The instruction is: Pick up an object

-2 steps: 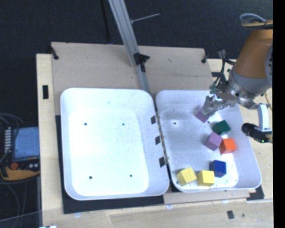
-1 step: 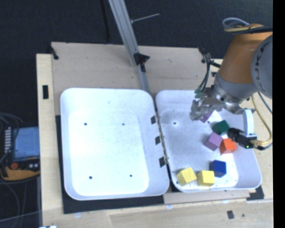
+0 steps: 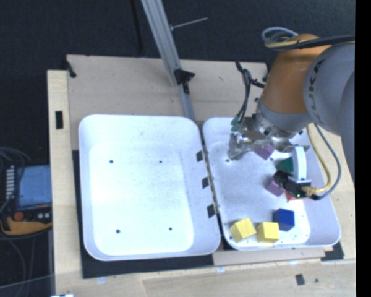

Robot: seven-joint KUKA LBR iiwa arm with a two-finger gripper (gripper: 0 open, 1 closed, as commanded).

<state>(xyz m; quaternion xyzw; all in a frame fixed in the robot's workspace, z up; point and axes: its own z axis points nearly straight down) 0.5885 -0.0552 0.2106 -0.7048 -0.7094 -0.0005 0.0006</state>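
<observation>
While the gripper (image 3: pixel 236 148) hangs low over the right bin (image 3: pixel 247 184), I cannot tell how its fingers stand. The wrist hides part of a purple block (image 3: pixel 263 151).

We see open floor across the left bin (image 3: pixel 142 184) and in the right bin's (image 3: pixel 235 184) left middle. Two yellow blocks (image 3: pixel 255 230) and a blue block (image 3: pixel 284 218) crowd its near edge, a purple piece (image 3: pixel 275 187) lies mid-right, and the arm (image 3: pixel 297 85) covers its far right part.
</observation>
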